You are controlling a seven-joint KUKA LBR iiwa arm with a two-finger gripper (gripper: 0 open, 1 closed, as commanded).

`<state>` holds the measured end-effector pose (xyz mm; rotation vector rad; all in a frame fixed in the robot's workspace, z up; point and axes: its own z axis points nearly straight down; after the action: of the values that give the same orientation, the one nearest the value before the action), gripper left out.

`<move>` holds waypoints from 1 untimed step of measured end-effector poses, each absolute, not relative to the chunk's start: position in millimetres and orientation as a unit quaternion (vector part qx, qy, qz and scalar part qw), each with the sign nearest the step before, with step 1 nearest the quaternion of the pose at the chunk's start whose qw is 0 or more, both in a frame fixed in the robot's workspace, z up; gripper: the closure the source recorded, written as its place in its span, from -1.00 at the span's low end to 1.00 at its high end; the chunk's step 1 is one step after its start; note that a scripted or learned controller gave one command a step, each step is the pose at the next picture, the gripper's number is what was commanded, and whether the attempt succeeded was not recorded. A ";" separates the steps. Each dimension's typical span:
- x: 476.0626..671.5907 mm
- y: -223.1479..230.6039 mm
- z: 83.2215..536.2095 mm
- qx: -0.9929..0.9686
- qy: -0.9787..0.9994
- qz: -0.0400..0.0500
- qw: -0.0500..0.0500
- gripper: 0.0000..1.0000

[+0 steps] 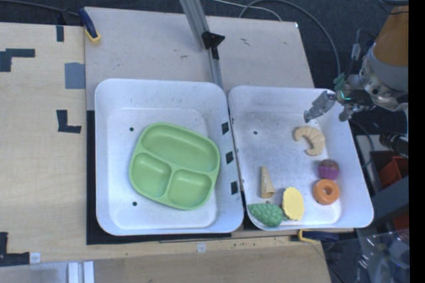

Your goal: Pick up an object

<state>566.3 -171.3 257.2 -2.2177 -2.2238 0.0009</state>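
Croissant [310, 139] lies in the right bin [265, 109], just below the gripper [330, 107], whose fingers stand apart, empty. Approach step; next, descend over it.

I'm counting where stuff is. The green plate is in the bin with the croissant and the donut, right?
Not quite. The camera view shows the green plate alone in the left bin; the croissant and donut are in the right bin.
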 end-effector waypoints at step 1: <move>566.3 -171.4 257.2 -0.706 -0.708 0.000 0.001 -1.00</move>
<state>566.3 -171.4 257.2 -2.2176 -2.2233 0.0009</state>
